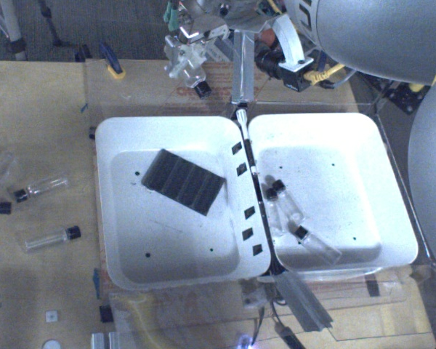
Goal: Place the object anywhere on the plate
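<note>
Bench, far left: you will see several clear vials with black caps (52,236) lying loose on the wood.
Left bin (123,264): holds the plate (184,181), a dark ribbed rectangle lying flat and turned at an angle.
Gripper (191,67): hangs above the bench behind the left bin's far rim; you cannot tell from here how its claw stands.
Right bin (363,195): holds two clear vials (289,211) with black caps, lying near the divider, well apart from the plate.
</note>
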